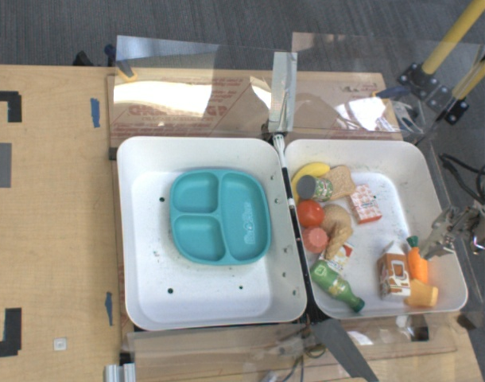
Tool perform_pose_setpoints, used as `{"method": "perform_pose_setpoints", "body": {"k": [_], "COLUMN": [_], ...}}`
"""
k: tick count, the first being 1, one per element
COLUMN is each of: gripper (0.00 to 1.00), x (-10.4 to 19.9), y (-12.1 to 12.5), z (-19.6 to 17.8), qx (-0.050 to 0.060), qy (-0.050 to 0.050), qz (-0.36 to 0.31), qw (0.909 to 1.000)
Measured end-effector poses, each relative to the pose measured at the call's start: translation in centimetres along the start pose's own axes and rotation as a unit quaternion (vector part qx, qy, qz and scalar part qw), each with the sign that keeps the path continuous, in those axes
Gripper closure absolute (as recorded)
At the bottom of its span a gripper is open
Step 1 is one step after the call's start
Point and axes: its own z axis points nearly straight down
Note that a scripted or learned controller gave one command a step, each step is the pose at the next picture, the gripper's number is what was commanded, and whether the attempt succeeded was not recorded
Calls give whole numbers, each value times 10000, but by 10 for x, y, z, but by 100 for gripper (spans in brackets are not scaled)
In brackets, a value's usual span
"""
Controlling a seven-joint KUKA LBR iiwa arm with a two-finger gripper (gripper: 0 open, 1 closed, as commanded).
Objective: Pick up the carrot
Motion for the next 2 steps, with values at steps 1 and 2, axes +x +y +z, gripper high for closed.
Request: {"method": "perform_pose_setpoints", "body": {"k": [1, 2], "gripper": [100, 100], "x": [-5, -6], "y": [2, 2], "z": [-17, -28], "qx": [-7, -8], "qy": [-99, -138], "qz": [-13, -18], "qw": [9999, 9999]}}
